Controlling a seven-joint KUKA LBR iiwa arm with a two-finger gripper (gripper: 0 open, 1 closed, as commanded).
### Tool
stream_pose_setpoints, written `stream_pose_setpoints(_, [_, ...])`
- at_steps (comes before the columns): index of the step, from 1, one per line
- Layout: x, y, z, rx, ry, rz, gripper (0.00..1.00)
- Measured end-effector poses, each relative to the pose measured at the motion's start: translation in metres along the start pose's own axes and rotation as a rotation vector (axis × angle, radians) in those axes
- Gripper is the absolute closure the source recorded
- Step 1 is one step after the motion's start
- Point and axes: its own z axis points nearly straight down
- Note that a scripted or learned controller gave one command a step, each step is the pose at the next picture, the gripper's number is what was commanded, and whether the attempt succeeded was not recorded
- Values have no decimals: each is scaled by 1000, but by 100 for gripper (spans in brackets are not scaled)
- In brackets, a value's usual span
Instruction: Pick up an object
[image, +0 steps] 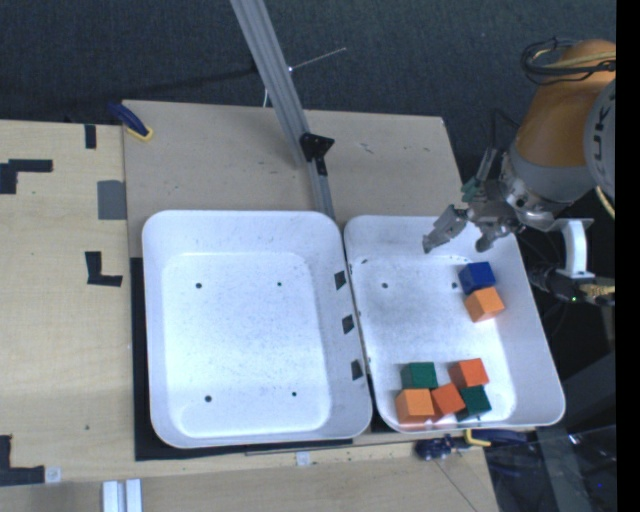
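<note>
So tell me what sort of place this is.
Probably a robotics lab test bench: two white bins on a plywood bench, small coloured blocks in the right one, and a gripper open above them.

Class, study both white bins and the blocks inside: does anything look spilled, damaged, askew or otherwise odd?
Nothing stands out. All the blocks lie inside the right bin: a blue block touching an orange block, and a cluster of orange and green blocks near its front edge. The gripper hangs open above that bin, holding nothing.

The arm (560, 120) reaches in from the right, its fingers (441, 232) spread apart, holding nothing.
</note>
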Motion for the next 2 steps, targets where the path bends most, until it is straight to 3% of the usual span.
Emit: stream_pose_setpoints(2, [7,-7,112,3,1,1,0])
